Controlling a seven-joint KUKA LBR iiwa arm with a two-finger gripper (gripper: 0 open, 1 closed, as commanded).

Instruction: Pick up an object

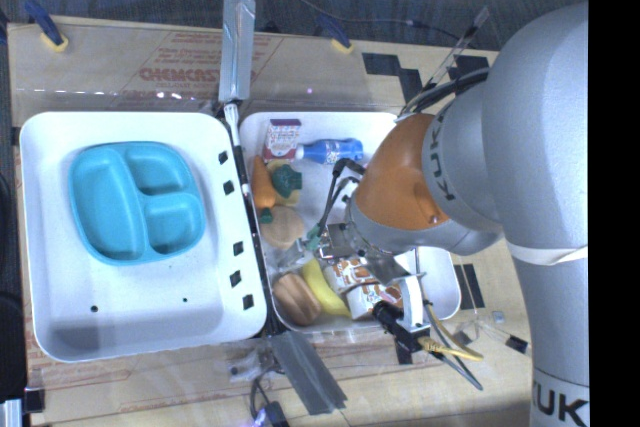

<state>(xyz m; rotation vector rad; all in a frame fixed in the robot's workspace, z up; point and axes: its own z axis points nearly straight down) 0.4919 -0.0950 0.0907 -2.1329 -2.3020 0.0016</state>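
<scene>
- Two white bins stand side by side on the bench (120, 65); the left bin (50, 315) holds a blue tray (135, 200) with compartments, which lies flat in the middle.
- The right bin (445, 285) is crowded, so the things lean on each other instead of lying apart.
- At its far end I see a small bottle (283, 139) with a red label and, just beside it, a blue bottle (335, 151) on its side.
- Below them an orange piece (261, 187) and a green piece (288, 181) touch each other, close to the wall between the bins.
- Nearer to me lie a beige round thing (283, 227), a yellow banana (322, 287) and a brown round thing (296, 298), all pressed together in the near corner.
- The arm (470, 165) comes from the right and bends down over the right bin, I think because there is the choice of objects.
- The end effector (345, 260) is low among the items, just above the banana and beside a printed packet (370, 295).
- I cannot tell its state, because the wrist covers it from above.
- No object is visibly lifted; in my judgement the pick is at the reaching step.
- The risk, as I see it, is the crowding: a neighbour may be pushed or pinched together with the target.
</scene>
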